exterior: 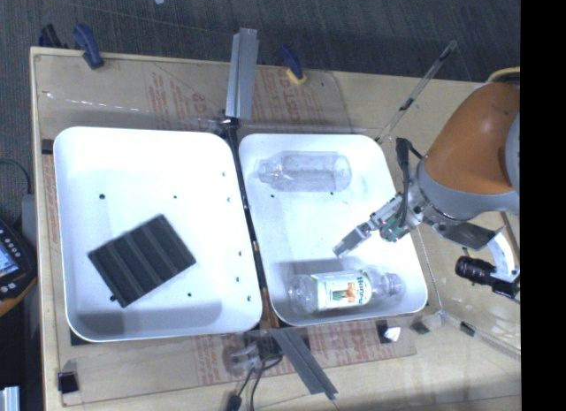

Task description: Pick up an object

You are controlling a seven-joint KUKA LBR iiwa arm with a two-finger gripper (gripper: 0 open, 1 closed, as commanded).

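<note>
Two clear plastic bottles lie in the right bin (265,224). One bare bottle (304,171) rests on its side near the far wall. The other bottle (346,291), with an orange and green label, lies along the near wall. My gripper (352,241) hangs over the middle of this bin, between the two bottles and slightly right of centre, pointing down and to the left. It touches neither bottle and nothing is seen in it. A black ridged slab (141,259) lies flat in the left bin (80,153).
A metal divider bar (241,73) runs between the bins at the back. Blue clamps (88,47) hold the bench's far edge. The arm's orange and grey body (469,162) looms over the right bin's right rim. A dark device (11,259) sits at the far left.
</note>
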